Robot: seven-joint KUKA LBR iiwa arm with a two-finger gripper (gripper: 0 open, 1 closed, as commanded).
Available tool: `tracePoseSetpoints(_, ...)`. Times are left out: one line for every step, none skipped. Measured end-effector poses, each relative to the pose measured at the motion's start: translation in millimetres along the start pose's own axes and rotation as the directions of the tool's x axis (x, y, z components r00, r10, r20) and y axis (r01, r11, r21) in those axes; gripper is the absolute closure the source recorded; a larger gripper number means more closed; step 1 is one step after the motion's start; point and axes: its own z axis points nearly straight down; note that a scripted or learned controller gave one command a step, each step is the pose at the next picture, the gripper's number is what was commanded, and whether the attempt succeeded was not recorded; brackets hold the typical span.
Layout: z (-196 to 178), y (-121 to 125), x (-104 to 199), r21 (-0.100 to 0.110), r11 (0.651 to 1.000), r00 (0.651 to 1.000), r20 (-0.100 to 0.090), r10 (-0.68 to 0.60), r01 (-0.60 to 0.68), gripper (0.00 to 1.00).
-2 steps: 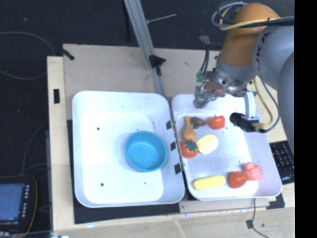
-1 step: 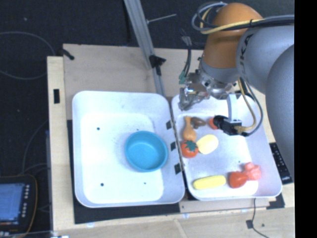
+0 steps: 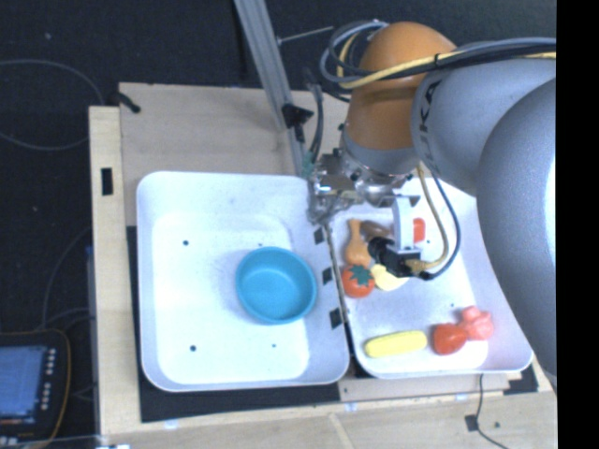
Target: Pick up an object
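Where pincer (image 3: 323, 209) hangs, tan toy (image 3: 357, 243) just beside

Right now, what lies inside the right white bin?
A yellow oblong toy, a red and pink toy, a small orange round toy, a tan piece. The grey arm covers the right white bin's far part.

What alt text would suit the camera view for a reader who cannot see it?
A grey robot arm with an orange band hangs over the right white bin, which holds small toys including a yellow piece. The left bin holds a blue bowl.
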Motion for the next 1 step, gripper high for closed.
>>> tracePoseSetpoints(-15.4, -27.6, 45.3, 0.0, 1.0, 1.0, -0.003, -0.002, 0.002, 1.0)
